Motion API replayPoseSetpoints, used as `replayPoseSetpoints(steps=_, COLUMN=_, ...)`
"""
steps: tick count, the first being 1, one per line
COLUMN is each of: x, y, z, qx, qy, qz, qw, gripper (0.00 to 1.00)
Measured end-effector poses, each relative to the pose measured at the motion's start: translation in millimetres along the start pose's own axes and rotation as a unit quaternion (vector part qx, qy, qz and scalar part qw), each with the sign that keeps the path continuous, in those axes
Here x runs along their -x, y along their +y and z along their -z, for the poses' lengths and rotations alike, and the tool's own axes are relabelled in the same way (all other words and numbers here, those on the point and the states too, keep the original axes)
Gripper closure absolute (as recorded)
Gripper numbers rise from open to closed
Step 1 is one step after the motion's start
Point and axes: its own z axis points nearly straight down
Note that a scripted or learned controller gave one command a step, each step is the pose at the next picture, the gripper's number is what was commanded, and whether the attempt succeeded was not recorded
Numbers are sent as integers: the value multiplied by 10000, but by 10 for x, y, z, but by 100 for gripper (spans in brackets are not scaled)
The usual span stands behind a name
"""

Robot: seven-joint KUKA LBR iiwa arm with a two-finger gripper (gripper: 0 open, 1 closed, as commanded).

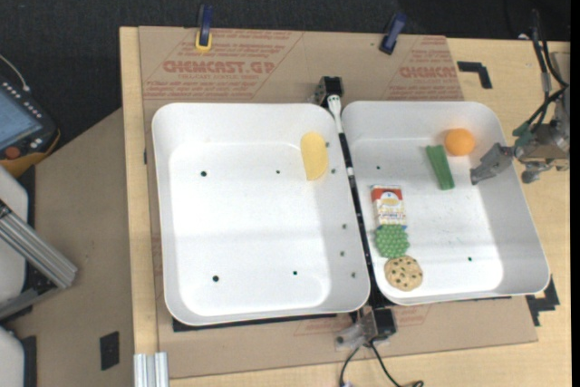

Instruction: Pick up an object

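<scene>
Objects in right bin (517,222); fingers (494,164) indistinct

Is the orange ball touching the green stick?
Apart. The camera view shows the orange ball up and right of the green stick, with a thin strip of white bin floor between them.

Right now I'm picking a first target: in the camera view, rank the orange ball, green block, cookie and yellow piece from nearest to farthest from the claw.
From the claw at the right bin's right edge:
1. Orange ball, right bin's far right corner.
2. Green block, just left of the ball.
3. Cookie, right bin's near left corner.
4. Yellow piece, in the left bin.
</scene>
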Motion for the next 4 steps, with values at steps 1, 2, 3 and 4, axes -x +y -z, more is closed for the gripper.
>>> replayPoseSetpoints(steps=1, x=3, y=8, z=110, qx=18, qy=-9, qz=2, qw=10000, gripper=100)
replayPoseSetpoints(steps=2, x=-103, y=403, z=530, qx=39, qy=-11, qz=20, qw=10000, gripper=100)
replayPoseSetpoints(steps=3, x=-427, y=551, z=1412, qx=64, qy=-13, qz=28, qw=10000, gripper=100)
replayPoseSetpoints(steps=4, x=-607, y=834, z=1343, qx=24, qy=-10, qz=17, qw=10000, gripper=100)
